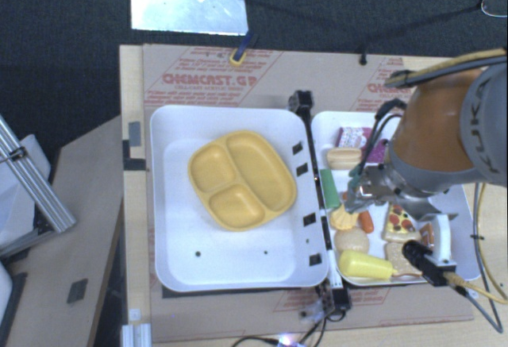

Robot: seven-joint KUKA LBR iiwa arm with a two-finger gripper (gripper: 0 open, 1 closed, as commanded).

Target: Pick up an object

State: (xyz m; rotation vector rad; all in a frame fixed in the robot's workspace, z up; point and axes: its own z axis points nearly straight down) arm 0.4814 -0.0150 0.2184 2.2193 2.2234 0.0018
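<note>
While the arm (444, 131) reaches low over the right bin (333, 125) crowded with toy food, including a pizza slice (399, 221) and yellow corn (367, 265), its jaws' state cannot be told, and the yellow divided plate (241, 179) occupies the left bin (171, 202).

1. Shallow white plastic bin (171, 179) holds a plain yellow three-compartment plate (241, 179).
2. Purple printed box (352, 136), tan bread roll (344, 157), green stick (328, 187).
3. Pale yellow toy corn cob (365, 264), pizza slice (399, 222) with red spots.
4. Grey arm (444, 139), orange band.
</note>
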